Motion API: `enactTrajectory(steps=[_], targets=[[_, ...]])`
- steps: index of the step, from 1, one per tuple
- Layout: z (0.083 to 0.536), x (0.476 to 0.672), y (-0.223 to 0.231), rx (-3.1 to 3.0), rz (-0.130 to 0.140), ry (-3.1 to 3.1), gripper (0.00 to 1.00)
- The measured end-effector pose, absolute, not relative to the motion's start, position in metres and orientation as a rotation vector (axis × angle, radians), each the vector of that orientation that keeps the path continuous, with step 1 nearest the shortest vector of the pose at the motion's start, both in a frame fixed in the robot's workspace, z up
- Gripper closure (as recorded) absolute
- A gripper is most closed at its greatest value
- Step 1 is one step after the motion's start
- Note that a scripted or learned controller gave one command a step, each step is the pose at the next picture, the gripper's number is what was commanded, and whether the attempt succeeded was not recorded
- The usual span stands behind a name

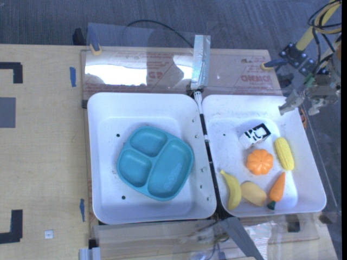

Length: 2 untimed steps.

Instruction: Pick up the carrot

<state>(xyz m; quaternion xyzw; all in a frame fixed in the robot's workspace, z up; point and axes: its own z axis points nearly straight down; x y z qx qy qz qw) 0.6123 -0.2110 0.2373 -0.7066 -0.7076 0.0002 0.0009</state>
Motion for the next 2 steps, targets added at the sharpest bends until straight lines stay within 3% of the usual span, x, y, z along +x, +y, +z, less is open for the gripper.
enactTrajectory(steps=[1, 2], targets=[[0.1575, 0.5227, -0.178, -2.017, 0.004, -2.401, 0.0], [0.1601, 0.5242, -0.1786, -2.02, 0.0, -2.405, 0.0]])
